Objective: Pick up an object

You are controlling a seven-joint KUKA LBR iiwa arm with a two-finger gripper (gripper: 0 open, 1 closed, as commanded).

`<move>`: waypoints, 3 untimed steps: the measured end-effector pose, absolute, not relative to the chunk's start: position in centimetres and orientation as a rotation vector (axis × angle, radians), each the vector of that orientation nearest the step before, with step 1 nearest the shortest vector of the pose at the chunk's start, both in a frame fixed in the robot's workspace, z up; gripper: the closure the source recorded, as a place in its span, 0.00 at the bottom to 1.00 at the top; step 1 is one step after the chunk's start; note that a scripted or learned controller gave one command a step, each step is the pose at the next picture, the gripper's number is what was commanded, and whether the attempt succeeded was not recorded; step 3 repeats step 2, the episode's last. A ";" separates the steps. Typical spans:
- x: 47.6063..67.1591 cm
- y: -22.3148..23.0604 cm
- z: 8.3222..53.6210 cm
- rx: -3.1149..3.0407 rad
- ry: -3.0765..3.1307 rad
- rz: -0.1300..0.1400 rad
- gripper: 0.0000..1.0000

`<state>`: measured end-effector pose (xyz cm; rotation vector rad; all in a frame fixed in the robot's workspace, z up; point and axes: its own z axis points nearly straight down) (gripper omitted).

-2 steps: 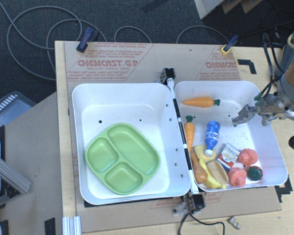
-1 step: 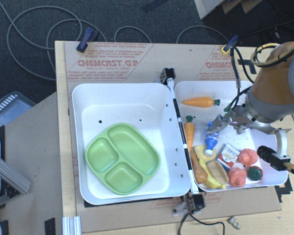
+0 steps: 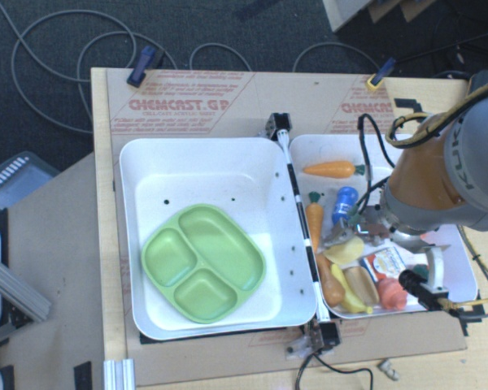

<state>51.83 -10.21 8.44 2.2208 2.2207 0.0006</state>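
Claw (image 3: 354, 232) low over crowded right bin (image 3: 464, 279), grip state impossible to tell. Risk: snagging neighbours beside blue bottle (image 3: 344, 205), slipping off banana (image 3: 347, 287).

Two shallow white bins sit side by side on the surface: the left bin (image 3: 138, 169) holds one green divided plate (image 3: 202, 262) with three compartments; the right bin (image 3: 329, 146) holds two carrots (image 3: 331, 169) (image 3: 315, 222), one blue bottle (image 3: 344, 204), one banana (image 3: 351, 295) and several other small items too crowded to count.
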 end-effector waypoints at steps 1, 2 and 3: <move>51.9 -10.2 9.4 2.220 2.219 0.001 1.00; 52.1 -11.7 18.5 2.220 2.221 0.000 1.00; 52.1 -11.7 18.5 2.220 2.221 0.000 1.00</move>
